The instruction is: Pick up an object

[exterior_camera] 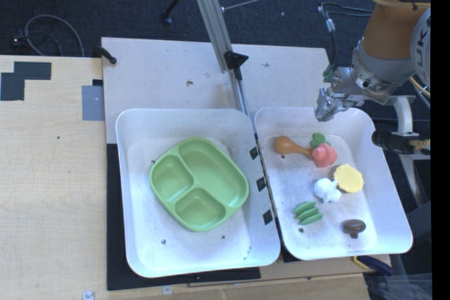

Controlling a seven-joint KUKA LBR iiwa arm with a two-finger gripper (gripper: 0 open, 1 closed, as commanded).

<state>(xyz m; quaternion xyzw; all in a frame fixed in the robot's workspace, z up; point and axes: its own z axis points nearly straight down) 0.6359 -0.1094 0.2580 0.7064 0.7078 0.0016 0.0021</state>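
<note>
Overhead, at a slant: 2 white bins side by side on a bench, with the arm entering from the right.

Arm: grey with an orange band (397, 17) above the wrist, poised over the far right corner of the right bin (390, 175).

Gripper (325, 109): hangs above the right bin's far rim; whether it is wide or narrow cannot be told (it is small and dark against the rim), and nothing is seen in it.

Left bin (133, 172): holds 1 green divided tray (199, 183) with 3 compartments, lying flat and turned at an angle.

Right bin, far part: a brown drumstick-shaped toy (288, 146) lies beside a pink and green toy (323, 152), the 2 touching or nearly so.

Right bin, middle: a yellow round toy (349, 179) sits just beside a small white object (325, 190).

Right bin, near part: a green pea pod (307, 213) lies near the centre, with a brown mushroom-like toy (354, 227) apart from it toward the right wall.

Divider: a metal rail (214, 17) runs from the top of the view down to the gap between the bins.
</note>
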